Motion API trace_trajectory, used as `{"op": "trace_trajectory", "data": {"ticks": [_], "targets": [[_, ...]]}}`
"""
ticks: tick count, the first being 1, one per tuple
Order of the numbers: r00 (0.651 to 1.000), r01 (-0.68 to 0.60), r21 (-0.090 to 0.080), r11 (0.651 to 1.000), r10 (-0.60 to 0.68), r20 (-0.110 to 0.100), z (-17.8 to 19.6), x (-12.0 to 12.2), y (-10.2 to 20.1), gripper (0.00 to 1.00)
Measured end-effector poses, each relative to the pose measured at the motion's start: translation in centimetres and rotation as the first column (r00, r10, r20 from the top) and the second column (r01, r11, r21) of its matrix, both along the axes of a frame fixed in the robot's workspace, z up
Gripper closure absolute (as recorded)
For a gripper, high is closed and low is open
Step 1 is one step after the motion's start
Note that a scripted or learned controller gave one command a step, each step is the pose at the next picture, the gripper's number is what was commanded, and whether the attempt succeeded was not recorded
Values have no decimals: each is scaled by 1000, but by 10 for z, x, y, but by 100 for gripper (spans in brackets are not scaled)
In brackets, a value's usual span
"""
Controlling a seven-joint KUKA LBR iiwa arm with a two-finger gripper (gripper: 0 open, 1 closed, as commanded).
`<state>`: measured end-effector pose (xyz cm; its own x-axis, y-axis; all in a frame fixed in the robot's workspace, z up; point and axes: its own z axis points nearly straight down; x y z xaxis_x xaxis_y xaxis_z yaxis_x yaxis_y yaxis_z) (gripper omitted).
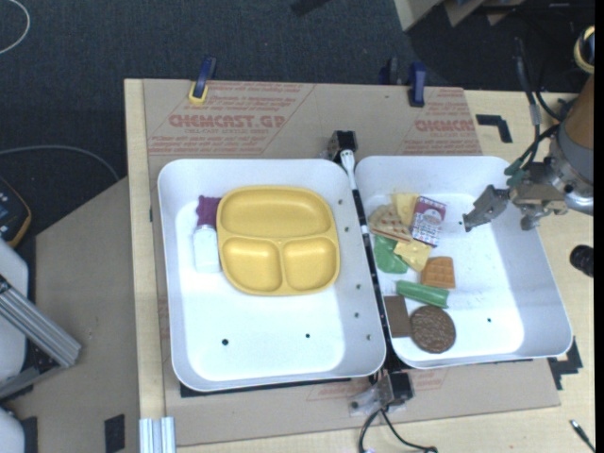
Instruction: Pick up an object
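Both bins, left [189, 338] and right [538, 291], are smooth white plastic with a soft sheen. The yellow divided tray [278, 239] is matt moulded plastic. The bench board [151, 140] is matt brown cardboard printed in red. The round brown cookie [433, 329] looks rough and dull; the green piece [422, 293] looks smooth and plastic-like. The gripper [486, 208] is grey metal.

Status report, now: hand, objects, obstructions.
Hand above right bin, right of the pile, holding nothing visible. Toy food pile lies untouched at that bin's left side. Yellow tray in left bin, out of the way.
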<state>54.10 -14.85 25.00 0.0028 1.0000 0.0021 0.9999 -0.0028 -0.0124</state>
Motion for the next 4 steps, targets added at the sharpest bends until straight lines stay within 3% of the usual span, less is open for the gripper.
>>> {"op": "trace_trajectory", "data": {"ticks": [1,3,4], "targets": [[1000,-2,-2,1000,2,12,6,2,0,0],[1000,-3,0,1000,3,6,-85,13,8,0],[1000,-3,0,1000,3,6,-129,6,8,0]]}}
